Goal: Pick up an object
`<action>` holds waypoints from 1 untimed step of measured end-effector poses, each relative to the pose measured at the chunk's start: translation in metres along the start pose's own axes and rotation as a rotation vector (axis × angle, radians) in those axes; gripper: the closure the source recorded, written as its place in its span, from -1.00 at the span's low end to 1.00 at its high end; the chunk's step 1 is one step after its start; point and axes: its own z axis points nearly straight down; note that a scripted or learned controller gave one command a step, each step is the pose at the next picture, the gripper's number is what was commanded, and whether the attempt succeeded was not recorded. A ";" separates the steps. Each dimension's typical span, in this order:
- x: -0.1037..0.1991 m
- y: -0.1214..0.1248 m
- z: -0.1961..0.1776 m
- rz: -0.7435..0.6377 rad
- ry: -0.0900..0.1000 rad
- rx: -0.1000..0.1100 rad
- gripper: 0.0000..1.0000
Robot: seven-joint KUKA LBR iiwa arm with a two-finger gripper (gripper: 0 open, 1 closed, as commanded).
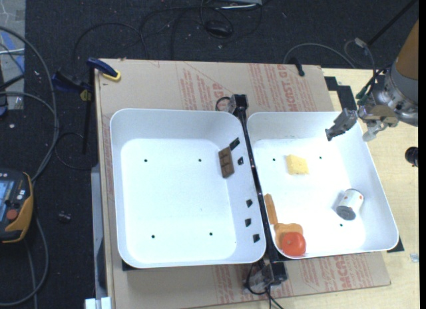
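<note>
Cardboard-topped bench, bearing two shallow white bins side by side. Left bin: one item, close against its right wall. Right bin: several items, well apart from one another. Grey arm reaching in from the right, over the far right corner of the right bin. Gripper above that corner, fingers spread, nothing between them, touching no item.

Contents, by size:
- Orange handled piece along the right bin's left wall, with a red ball at its near end. Whether these are one item or two: cannot tell.
- White and grey cylinder, on its side, toward the right wall.
- Brown bar, chocolate-like, in the left bin.
- Yellow block, in the far half of the right bin, nearest to the gripper.

Step in hand, as judged: approach, with no grasp made and no target evident. Next move: settling on one item, likely the yellow block, then crossing over it, descending with fingers spread to either side, closing and lifting. Cylinder judged liable to roll under contact.
</note>
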 end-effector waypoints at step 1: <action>0.000 0.001 -0.004 -0.001 -0.001 -0.007 -1.00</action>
